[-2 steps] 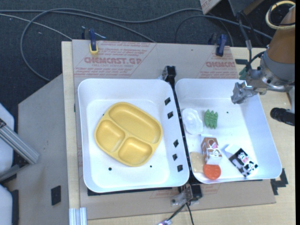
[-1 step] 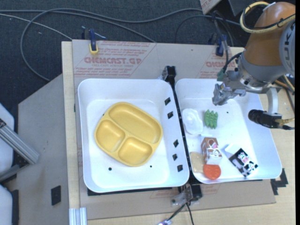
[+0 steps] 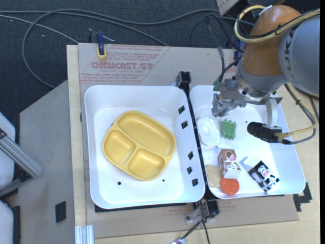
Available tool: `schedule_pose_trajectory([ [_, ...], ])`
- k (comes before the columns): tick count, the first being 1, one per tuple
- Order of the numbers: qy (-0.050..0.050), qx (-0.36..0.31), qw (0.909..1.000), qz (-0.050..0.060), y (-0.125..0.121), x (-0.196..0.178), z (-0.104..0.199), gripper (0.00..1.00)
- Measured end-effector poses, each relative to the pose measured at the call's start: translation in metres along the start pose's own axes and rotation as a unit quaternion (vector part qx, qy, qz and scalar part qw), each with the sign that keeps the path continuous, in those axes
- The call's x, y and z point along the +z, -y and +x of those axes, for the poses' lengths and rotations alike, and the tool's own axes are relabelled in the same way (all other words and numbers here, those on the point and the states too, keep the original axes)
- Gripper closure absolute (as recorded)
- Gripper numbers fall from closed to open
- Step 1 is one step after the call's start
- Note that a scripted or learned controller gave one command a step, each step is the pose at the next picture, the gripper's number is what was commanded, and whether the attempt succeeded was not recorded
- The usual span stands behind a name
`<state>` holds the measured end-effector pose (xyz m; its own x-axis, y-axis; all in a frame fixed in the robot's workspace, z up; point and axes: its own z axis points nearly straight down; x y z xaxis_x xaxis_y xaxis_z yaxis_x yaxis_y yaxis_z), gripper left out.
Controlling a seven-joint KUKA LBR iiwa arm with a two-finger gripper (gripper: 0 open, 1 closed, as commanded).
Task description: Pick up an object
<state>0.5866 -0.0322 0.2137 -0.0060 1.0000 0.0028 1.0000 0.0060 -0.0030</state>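
Brown cardboard underlies both white bins on dark carpet; I cannot tell the jaws' state.

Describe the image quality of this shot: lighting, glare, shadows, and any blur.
Camera view: even overhead light, sharp across both bins; the yellow divided plate shows soft sheen, with no harsh glare; the white bin walls look bright, nearly washed out; the gripper casts only a faint shadow near the green object; the orange-banded arm is slightly soft.

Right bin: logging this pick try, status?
Tool low over right bin, grip unseen. Green piece just below it, not held. White lump beside green piece.
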Motion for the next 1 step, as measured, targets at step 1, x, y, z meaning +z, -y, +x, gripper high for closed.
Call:
schedule_pose_trajectory([
  [1,0.000,0.000,1.0000,0.000,0.0071,0.0078,0.0534,1.00],
])
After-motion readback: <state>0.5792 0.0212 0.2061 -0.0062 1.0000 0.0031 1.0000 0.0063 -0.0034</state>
